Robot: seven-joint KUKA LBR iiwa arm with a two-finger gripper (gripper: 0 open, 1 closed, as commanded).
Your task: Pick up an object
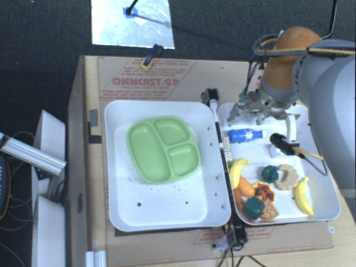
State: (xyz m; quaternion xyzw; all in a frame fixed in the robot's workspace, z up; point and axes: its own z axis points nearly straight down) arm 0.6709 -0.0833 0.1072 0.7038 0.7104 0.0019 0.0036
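End effector: poised at the far end of the right bin, just above the blue bottle; finger state cannot be told. Step: approach, nothing lifted. Next move: descend squarely over the bottle.

arm cut off at right edge, cable cropped at top

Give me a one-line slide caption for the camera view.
Grey arm's gripper hovers over the right white bin near a blue plastic bottle and toy food; a green divided plate lies in the left white bin.
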